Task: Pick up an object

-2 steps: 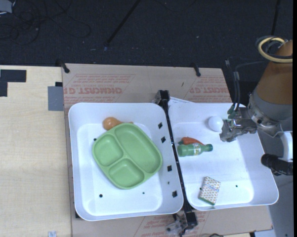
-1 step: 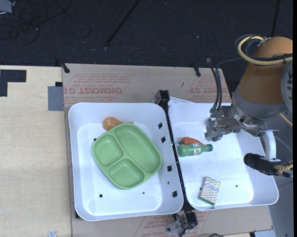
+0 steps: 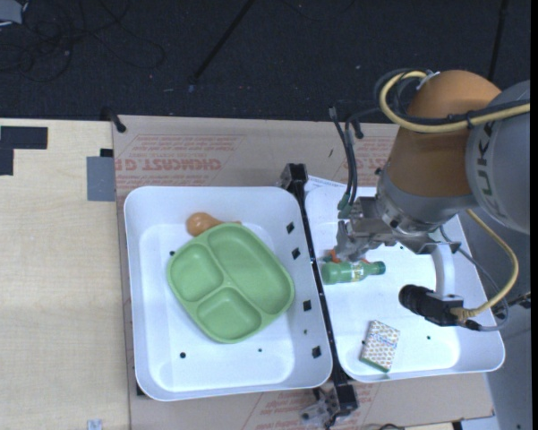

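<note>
1. Above the right bin point(image 3: 483, 352), the grey arm point(image 3: 443, 150) with its orange band reaches in from the right and hangs over the bin's left half.
2. Beside it, the left bin point(image 3: 148, 348) bears a green divided plate point(image 3: 230, 282), tilted on the floor, with a small orange object point(image 3: 200, 223) just beyond the plate's far edge, partly hidden.
3. Under the wrist, the gripper point(image 3: 347, 251) stands just over a green bottle point(image 3: 353, 271); whether it is parted or closed I cannot tell, since the wrist body hides it, and nothing is seen gripped.
4. That bottle lies on its side near the dividing wall, its clear end pointing right and a small orange-red bit at its left end. It looks like light, hard plastic: smooth, round and likely to roll or slip, so the grip should probably go across the middle of its body, square to its long axis.
5. Near the front edge of the right bin lies a small patterned packet point(image 3: 380, 344), flat and well apart from the bottle.
</note>
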Controlling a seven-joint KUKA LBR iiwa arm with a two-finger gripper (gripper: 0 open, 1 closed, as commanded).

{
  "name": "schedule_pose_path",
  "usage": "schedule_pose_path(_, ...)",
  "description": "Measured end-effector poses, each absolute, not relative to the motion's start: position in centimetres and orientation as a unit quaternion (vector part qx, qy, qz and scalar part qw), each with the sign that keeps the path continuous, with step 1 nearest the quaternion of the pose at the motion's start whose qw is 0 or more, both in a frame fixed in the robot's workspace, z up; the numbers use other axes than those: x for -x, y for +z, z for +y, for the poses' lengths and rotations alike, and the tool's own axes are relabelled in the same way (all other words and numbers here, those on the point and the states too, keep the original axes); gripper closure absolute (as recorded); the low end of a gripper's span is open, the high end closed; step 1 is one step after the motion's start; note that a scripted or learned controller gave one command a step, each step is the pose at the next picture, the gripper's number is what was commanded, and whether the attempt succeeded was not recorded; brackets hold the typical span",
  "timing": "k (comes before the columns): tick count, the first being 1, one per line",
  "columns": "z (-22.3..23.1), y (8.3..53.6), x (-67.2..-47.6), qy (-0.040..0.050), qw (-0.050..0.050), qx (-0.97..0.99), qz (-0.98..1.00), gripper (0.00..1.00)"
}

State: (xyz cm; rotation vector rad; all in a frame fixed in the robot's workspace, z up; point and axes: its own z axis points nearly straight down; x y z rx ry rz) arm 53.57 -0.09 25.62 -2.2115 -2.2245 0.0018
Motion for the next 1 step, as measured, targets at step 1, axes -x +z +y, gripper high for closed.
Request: schedule_pose_path(1, 4.25, 24.56, -52.68, 0.0014, 0.002, 0.706, -0.708, 1.0)
